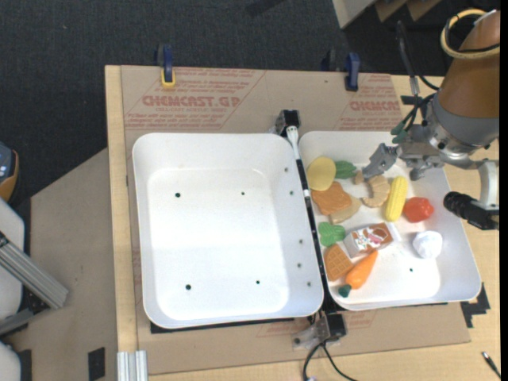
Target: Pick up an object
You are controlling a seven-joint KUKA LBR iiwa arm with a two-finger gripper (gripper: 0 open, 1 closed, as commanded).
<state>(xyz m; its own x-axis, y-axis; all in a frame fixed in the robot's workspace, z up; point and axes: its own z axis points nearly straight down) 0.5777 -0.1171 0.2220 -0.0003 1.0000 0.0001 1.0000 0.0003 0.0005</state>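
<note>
1. Corn cob (396,198) looks like the closest pick for me. It's the yellow piece in the right bin (452,288), in the far half of the pile, sitting just near and a touch left of my pincer (397,155).
2. Its long axis runs roughly far-to-near, tilted a little, so to straddle it I'd want my fingers closing across it left-to-right.
3. Crowding is the catch. A tan round cracker-looking thing (375,190) is touching the cob on its left, and a red tomato (418,209) sits just beside it on the right.
4. Pincer state: fingers look spread apart, with one grey finger (380,162) angled out to the left over the far end of the pile. Nothing is between them, so I'm holding nothing.
5. Hard to make out: my own wrist and the cables cover the far right corner of the bin, and the second finger blends into the grey hardware. I can't tell how high I am above the toys from this angle.
6. Other stuff: a carrot (361,270) and a small printed packet (370,239) lie nearer, well apart from me. The left bin (222,228) isn't where I'm headed.
</note>
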